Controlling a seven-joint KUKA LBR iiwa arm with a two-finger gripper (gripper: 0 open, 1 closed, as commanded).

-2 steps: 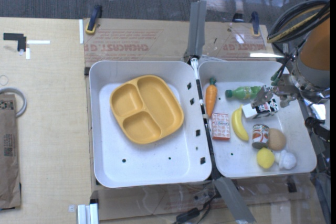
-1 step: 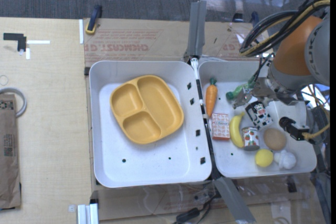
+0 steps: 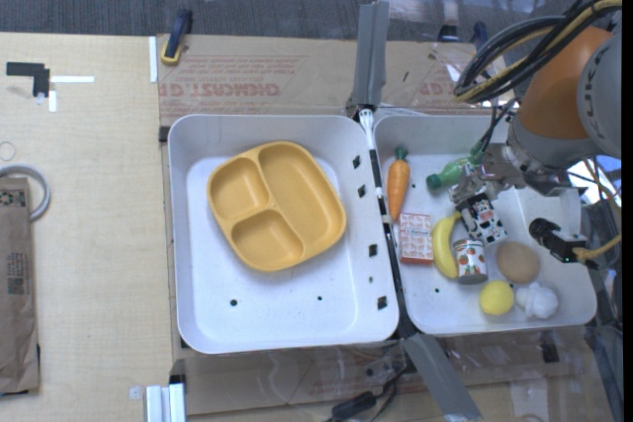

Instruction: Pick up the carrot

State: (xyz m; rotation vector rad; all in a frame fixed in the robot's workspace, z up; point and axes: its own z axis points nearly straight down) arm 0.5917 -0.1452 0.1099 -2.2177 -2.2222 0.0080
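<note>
The carrot (image 3: pixel 398 183), orange with a green top, lies upright along the left wall of the right bin (image 3: pixel 420 138). My gripper (image 3: pixel 476 190) hangs over the middle of that bin, about a hand's width to the right of the carrot, beside a green object (image 3: pixel 448 175). The gripper's dark body sits above a small printed can (image 3: pixel 484 222), and nothing of the carrot is between it.
The right bin also holds a banana (image 3: pixel 444 245), a red-and-white carton (image 3: pixel 415 238), a second can (image 3: pixel 471 262), a brown egg-like ball (image 3: pixel 516 263), a lemon (image 3: pixel 497 298) and a white item (image 3: pixel 539 301). A yellow divided plate (image 3: pixel 275 205) sits in the left bin (image 3: pixel 198 311).
</note>
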